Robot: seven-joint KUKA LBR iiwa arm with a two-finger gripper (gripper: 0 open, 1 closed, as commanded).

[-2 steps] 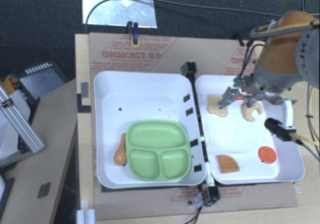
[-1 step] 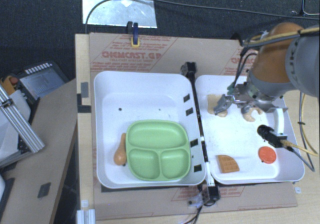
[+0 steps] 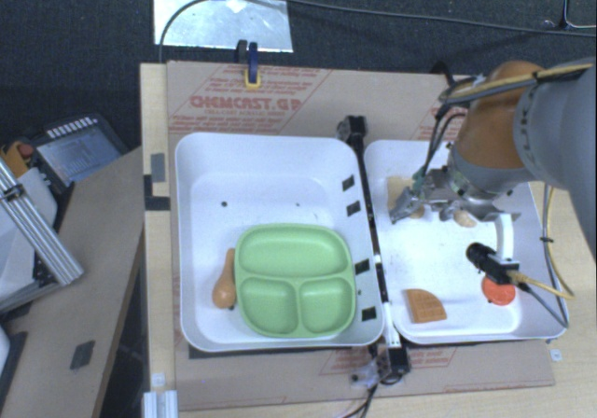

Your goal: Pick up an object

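Arm (image 3: pixel 550 127) reaching in from the right, bowed over the right bin (image 3: pixel 434 257), wrist turned down, gripper (image 3: pixel 403 211) low above the bin's floor; we cannot tell whether it is apart or together. Just beyond the gripper we see a pale tan piece (image 3: pixel 399 187), with a brown wedge (image 3: pixel 424 306) in front of the gripper and an orange-red round thing (image 3: pixel 499 291) toward the arm's side. Well off to the gripper's other side, the left bin (image 3: pixel 261 183) holds a green divided plate (image 3: pixel 294 281).

The arm (image 3: pixel 546 122) hides part of a tan object (image 3: pixel 399 188).
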